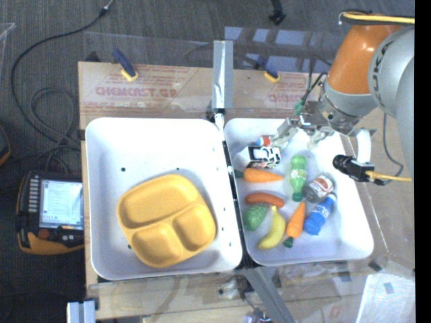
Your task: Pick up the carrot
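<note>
My tool [304, 130] hangs with fingers spread and nothing between them, and just below it lies the carrot [262, 176], probably light, stiff, slick plastic, best pinched across its thick middle.

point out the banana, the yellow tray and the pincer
banana [272, 229]: camera view, middle of its curved body
yellow tray [166, 219]: camera view, ridge between its compartments
pincer [302, 134]: camera view, midway between its fingertips
</note>
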`<move>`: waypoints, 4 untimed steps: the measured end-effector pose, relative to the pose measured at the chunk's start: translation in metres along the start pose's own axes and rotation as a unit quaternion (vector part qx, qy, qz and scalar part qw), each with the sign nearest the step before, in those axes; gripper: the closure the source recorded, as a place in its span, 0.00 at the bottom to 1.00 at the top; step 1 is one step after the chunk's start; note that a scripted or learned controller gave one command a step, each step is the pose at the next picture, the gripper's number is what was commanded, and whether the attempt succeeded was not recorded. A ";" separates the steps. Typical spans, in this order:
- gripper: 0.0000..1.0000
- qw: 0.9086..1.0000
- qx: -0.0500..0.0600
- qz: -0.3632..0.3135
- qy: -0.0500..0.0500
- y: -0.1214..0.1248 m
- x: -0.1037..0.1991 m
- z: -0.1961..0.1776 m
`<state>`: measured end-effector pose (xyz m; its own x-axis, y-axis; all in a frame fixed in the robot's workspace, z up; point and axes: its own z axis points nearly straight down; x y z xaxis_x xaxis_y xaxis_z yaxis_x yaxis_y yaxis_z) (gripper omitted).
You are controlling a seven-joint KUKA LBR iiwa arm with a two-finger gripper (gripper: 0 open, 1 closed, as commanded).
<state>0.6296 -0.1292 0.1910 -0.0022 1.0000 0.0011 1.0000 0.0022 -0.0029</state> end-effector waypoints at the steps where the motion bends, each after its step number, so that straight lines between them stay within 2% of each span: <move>1: 0.00 0.997 0.000 -0.084 0.000 -0.068 0.026 0.065; 2: 0.00 0.981 -0.006 -0.195 -0.003 -0.035 0.030 0.101; 3: 1.00 0.981 -0.008 -0.195 -0.003 -0.034 0.030 0.091; 4: 1.00 0.967 -0.001 -0.255 -0.001 -0.008 0.132 0.008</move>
